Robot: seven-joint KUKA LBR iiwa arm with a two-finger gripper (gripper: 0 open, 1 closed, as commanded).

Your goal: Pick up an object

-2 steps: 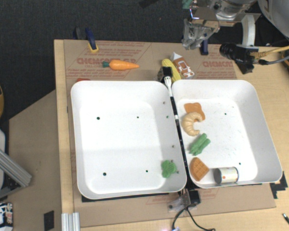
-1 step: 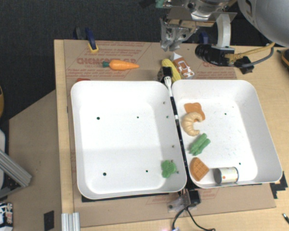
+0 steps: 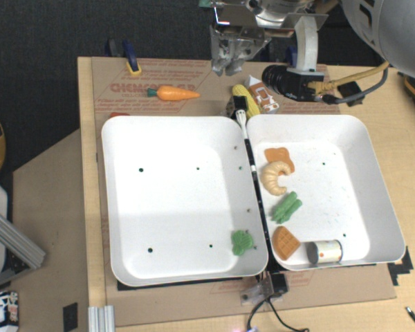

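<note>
1. Cabling and a small black connector [image 3: 275, 284] lie nearest, at the 6 o'clock edge of the surface [image 3: 166, 71], clear of any reach.
2. Up at 12 o'clock, the grey arm [image 3: 384, 16] holds the gripper [image 3: 227, 55] high over the cardboard, outside both bins. I cannot tell whether it is open or shut, and nothing shows in its grip.
3. Left bin [image 3: 166, 151] carries one thing, a green toy [image 3: 243, 242] at its 5 o'clock corner, tight to the wall. That corner would crowd a descent.
4. Right bin [image 3: 353, 158] holds the better choices, all toward its 9 o'clock side.
5. My pick is the silver can [image 3: 325, 252] at 6 o'clock. It lies on its side, so closing across its round body, not its ends, should stop it rolling. The near rim just beside it is the hazard.
6. Next is the croissant [image 3: 277, 177], touching an orange bread piece [image 3: 278, 155]; a grasp there may nudge both.
7. Then come the waffle [image 3: 286, 242] and the green leafy piece [image 3: 286, 207]; both are flat and likely hard to pinch.
8. Outside at 12 o'clock, a carrot [image 3: 174, 93], yellow corn [image 3: 241, 101] and a packet [image 3: 265, 97] lie under the gripper's path.
</note>
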